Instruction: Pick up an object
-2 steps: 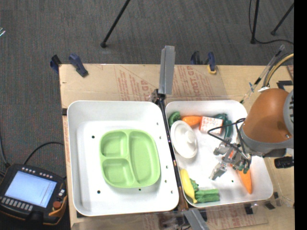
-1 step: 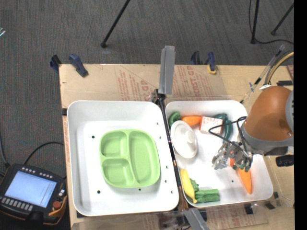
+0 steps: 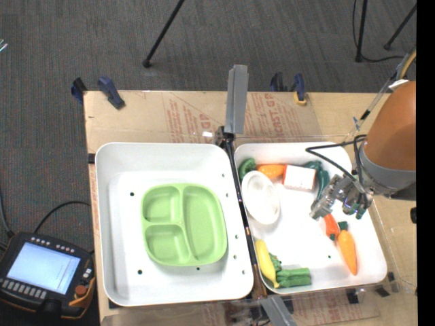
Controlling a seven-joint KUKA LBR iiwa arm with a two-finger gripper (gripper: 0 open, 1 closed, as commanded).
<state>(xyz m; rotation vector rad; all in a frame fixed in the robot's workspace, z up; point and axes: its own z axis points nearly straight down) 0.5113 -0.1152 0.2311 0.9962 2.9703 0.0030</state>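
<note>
My gripper hangs over the right side of the right bin, just above a small orange-red piece and a plastic carrot. Nothing shows between its fingers. Farther back in the same bin lie a white bowl, a white and red box, an orange item, a green vegetable and a dark teal item. A yellow banana and a green piece lie at the bin's front.
The left bin holds a green divided plate. A grey post stands behind the gap between the bins. A teach pendant lies on the floor at the lower left.
</note>
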